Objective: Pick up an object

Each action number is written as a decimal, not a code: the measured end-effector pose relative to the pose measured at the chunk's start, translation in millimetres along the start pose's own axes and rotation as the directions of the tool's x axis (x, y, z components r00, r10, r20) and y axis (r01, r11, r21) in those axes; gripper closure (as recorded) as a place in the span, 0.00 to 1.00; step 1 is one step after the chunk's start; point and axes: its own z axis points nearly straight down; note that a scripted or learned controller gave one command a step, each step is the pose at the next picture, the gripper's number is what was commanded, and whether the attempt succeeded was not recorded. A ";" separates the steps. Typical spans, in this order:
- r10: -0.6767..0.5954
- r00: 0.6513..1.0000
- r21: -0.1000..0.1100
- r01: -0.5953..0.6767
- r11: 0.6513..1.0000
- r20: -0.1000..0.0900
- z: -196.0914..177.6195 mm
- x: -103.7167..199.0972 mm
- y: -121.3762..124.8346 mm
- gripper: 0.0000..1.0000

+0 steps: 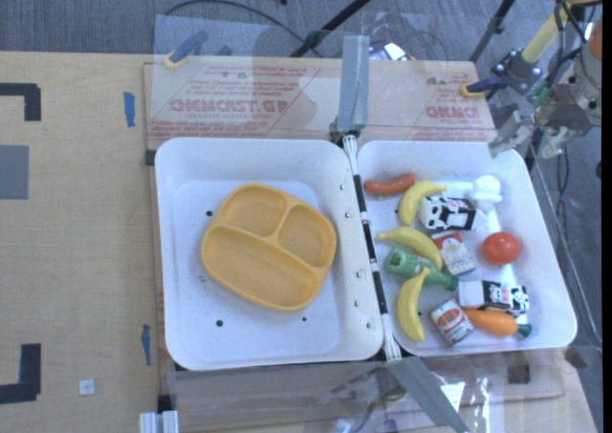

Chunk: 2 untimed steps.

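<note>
Hovering at the upper right of the frame, the gripper [535, 130] is sitting just outside the right bin [555, 259], carrying nothing visible; whether it is apart or together, I cannot tell. Toys are lying in that bin: bananas [411, 305], a tomato [500, 248], a carrot [494, 322]. Picking is seemingly not yet starting; descent, grasp and lift are remaining.

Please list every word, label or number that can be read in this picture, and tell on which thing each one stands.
"CHEMCAST GP", red and mirrored, on the clear sheet behind the left bin; only roughly legible.
The same red print on the sheet behind the right bin: too cut off to read.
Labels on the small can and the cartons: too small and blurred to read.
</note>
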 end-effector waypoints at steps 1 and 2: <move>-0.026 1.000 0.000 0.026 1.000 0.000 97.1 72.0 -22.5 0.00; -0.230 0.973 -0.005 0.230 0.973 0.001 159.0 80.7 -70.9 0.00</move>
